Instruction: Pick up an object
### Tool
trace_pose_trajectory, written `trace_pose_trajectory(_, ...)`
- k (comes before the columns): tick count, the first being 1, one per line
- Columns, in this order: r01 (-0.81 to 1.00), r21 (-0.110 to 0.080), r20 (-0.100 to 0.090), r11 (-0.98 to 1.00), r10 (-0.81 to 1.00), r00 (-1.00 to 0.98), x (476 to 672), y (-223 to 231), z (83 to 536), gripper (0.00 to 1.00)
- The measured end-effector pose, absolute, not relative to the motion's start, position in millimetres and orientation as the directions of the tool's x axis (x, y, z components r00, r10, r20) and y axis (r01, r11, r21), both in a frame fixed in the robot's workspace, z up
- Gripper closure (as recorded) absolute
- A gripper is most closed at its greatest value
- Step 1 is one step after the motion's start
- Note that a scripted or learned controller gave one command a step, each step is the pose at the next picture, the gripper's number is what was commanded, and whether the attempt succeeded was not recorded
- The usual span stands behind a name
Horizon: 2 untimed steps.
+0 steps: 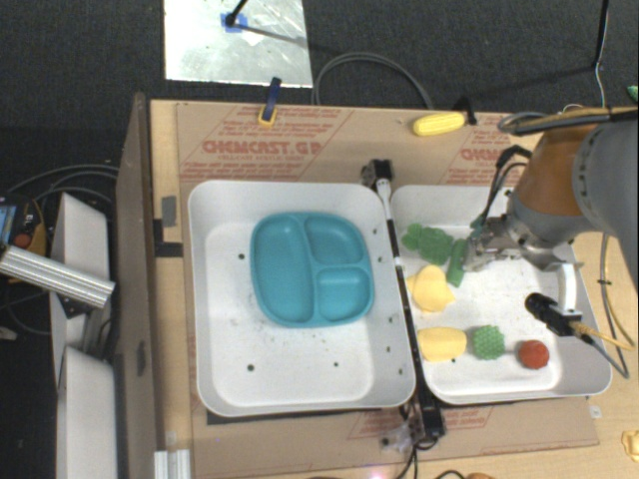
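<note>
While the grey two-finger gripper [477,250] hangs low in the right white bin [589,372], finger state impossible to tell, beside a green plastic leafy toy [427,239] and yellow rounded toy [430,288], crowding there risks a glancing, slipped grasp.

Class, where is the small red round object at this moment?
The small red round object lies in the right white bin, near its front right corner, just right of the green bumpy ball.
</note>
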State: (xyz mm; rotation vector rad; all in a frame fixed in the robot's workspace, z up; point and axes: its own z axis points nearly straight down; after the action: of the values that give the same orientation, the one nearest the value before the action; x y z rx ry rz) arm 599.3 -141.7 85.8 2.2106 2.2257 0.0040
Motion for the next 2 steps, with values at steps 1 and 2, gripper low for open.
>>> trace_pose_trajectory(1, 1.000, 0.009, -0.005, -0.002, 1.000, 0.002, 593.9, -204.0, 183.9, 1.00)
trace_pose_trajectory(2, 1.000, 0.004, 0.001, 0.008, 1.000, -0.008, 577.5, -146.4, 224.8, 1.00)
